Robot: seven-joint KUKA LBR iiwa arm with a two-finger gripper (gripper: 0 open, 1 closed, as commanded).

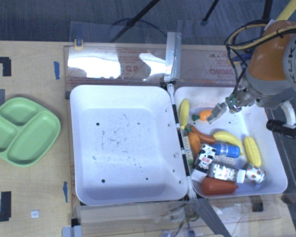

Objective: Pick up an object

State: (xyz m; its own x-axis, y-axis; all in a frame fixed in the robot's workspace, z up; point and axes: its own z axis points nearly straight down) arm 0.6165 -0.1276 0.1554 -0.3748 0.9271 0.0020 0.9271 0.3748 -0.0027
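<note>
Bench: pale wooden top (29, 58) under the slanted overhead view, black corner marks at its left edge, strips of blue tape near the bins.
Floor beyond: dark blue-grey carpet (39, 9) along the top, crossed by thin black stand legs.
Green plate (22, 131): three compartments, lying on the bench well left of the bins.
Left bin (126, 142): shallow, white, faint scuffs and a few dark dots on its floor.
Right bin (274, 147): shallow, white, touching the left bin along a shared edge, toys heaped toward its left and front.
Toys: yellow banana (184, 112) upright by the divider; small orange piece (205, 115) beside it; second banana (226, 138) mid-bin; corn cob (252, 151) to the right; blue bottle (226, 150); black-and-white patterned carton (205, 157); white bottle (227, 173); red sausage (219, 186) at the front.
Writing: red print on the clear panel behind the right bin, too small to read; labels on the cartons unreadable.
Arm (271, 63): grey with orange band, entering from the right, cables looped above.
Gripper (218, 112): low over the back of the right bin, just beside the orange piece; cannot tell whether spread or pressed together.
</note>
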